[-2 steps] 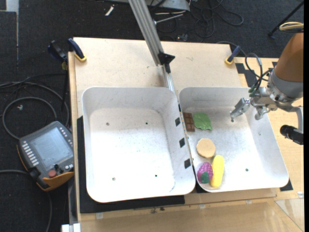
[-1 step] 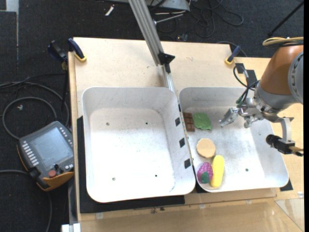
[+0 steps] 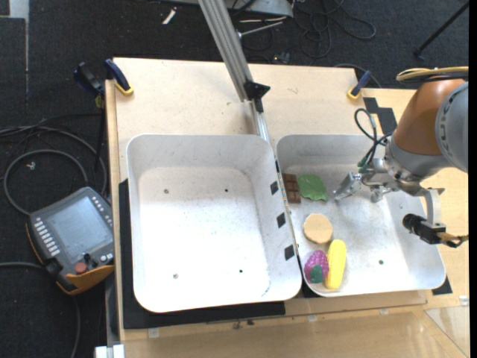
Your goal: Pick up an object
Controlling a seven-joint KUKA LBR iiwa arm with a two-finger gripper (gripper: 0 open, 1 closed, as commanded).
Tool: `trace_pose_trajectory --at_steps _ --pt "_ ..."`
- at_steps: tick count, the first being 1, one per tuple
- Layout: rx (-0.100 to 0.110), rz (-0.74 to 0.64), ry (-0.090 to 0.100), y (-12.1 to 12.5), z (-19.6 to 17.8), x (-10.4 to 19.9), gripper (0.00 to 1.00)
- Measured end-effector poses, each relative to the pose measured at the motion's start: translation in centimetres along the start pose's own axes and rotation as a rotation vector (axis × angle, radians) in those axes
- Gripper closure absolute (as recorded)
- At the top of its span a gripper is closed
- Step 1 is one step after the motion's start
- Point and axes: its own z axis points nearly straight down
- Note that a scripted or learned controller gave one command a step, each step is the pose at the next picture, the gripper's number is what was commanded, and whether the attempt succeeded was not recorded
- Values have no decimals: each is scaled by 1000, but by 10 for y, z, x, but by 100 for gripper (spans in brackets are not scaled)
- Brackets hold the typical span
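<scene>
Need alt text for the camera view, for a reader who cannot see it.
A grey arm's tool hangs over the right bin, beside a green leaf toy. A brown block, tan disc, corn cob and purple-pink toy lie along its left side.

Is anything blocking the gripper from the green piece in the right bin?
Nothing visible does. The gripper sits just right of the green piece, with bare bin floor between them. The brown block lies on the piece's far side.
</scene>
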Motion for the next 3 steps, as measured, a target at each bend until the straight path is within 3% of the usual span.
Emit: trace_pose_trajectory --at_steps 1,3 --pt "-4 0 -1 1 -12 0 100" --pt "-9 -5 -2 15 -126 8 100"
